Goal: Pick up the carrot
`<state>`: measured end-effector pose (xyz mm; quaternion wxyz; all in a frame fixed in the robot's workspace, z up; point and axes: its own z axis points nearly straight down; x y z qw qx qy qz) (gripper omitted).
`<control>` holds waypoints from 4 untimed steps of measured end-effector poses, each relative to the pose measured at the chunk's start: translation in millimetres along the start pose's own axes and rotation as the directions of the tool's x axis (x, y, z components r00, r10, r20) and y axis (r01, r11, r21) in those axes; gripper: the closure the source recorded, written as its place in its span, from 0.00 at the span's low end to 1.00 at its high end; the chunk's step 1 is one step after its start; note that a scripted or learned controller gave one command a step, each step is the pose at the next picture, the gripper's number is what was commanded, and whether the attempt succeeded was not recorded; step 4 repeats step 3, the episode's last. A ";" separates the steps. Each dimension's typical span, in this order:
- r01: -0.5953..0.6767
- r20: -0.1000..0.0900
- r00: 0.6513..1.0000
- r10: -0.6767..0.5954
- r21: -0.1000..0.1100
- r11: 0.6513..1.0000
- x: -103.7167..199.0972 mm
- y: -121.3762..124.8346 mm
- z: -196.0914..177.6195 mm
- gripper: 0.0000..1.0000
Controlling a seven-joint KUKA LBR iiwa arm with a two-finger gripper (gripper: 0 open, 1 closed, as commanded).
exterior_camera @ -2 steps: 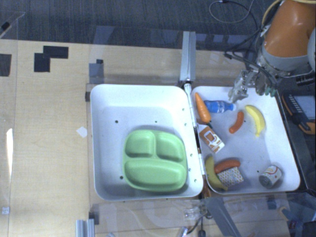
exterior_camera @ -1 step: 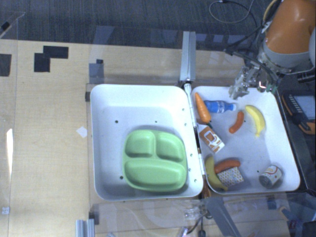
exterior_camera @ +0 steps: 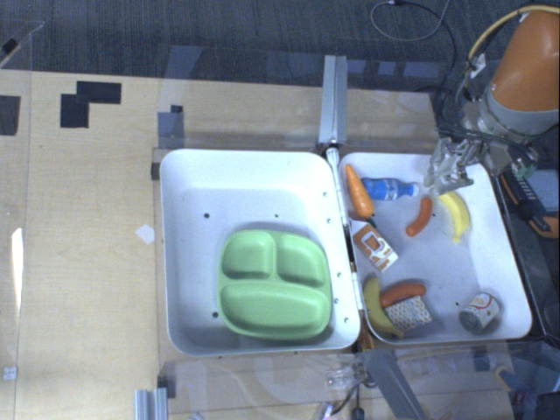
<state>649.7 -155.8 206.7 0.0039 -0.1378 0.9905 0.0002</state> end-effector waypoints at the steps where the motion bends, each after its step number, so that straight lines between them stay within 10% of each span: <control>1: 0.480 0.002 0.877 -0.480 0.000 0.877 -28.9 21.7 -1.8 1.00; 4: 0.473 0.020 0.881 -0.473 0.007 0.881 -36.0 23.3 -23.2 1.00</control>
